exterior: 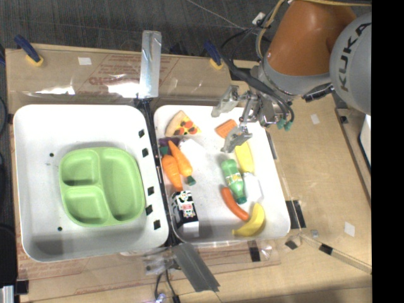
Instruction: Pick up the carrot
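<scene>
The tool (235, 136) hangs over the right bin (273, 169), its fingers spread and holding nothing. The carrot (179, 159) lies to the tool's left and a bit nearer the camera, by the bin's left wall. It is orange, long and thin, touching another orange piece. The tool should move over its middle, turn to pinch across it, then go straight down.

Bright, even overhead light w/ soft short shadows under items in the right bin (271, 169). Glare on clear plastic sheet (113, 84) behind the bins and on metal strip (151, 65). White bins slightly overexposed. Focus fairly sharp; slight softness and noise throughout.
</scene>
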Controlling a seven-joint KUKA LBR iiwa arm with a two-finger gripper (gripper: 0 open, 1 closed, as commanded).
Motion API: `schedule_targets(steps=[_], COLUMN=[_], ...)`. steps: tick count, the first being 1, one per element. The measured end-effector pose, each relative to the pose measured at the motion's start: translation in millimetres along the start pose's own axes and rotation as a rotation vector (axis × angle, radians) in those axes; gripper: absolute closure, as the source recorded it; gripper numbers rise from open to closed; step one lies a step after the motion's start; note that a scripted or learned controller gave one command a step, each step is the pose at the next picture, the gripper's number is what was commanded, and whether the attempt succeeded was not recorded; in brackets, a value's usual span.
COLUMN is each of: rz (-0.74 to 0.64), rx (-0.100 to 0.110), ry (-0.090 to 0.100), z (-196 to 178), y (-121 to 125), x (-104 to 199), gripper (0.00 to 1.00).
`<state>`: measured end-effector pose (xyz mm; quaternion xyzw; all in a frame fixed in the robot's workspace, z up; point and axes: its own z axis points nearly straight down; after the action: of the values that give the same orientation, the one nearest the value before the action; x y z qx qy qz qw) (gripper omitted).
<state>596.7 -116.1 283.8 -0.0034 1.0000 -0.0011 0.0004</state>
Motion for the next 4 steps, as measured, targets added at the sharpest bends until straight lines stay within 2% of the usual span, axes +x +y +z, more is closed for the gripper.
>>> schedule_targets(steps=[1, 2, 3, 4], rz=[0.068, 0.211, 0.200, -0.080], rx=[0.001, 0.005, 0.002, -0.002], ry=[-0.016, -0.053, -0.053, -0.004], z=[161.7, 170.4, 159.0, 90.1], y=[-0.7, 16.8, 20.3, 56.3], x=[-11.5, 4.1, 2.5, 62.4], gripper=[0.00, 0.00, 1.00, 1.00])
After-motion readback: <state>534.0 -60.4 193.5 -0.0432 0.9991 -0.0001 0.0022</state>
